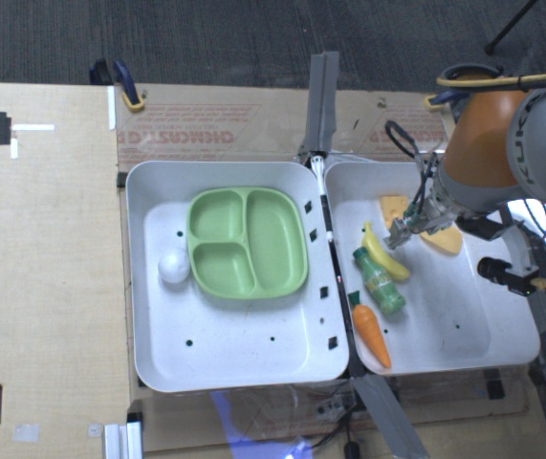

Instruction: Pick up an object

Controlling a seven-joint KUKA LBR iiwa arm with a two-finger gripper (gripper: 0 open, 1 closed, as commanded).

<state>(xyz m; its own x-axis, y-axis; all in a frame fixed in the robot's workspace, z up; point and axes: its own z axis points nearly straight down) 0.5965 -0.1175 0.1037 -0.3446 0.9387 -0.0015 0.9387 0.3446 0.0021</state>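
Reaching into the right bin (464,338), the hand (402,232) hovered just above the banana (387,256), its grip impossible to tell.

Crowded along the left wall of the right bin (464,347): banana (385,253), green bottle (380,282) and carrot (371,335) packed in a line, touching or nearly so. Open white floor across that bin's middle and lower right. Blocked at upper right by the arm (488,151) above a yellow wedge (445,240). Left bin (225,338) taken up by a green divided plate (248,242), white ball (174,267) beside it; bare floor below.
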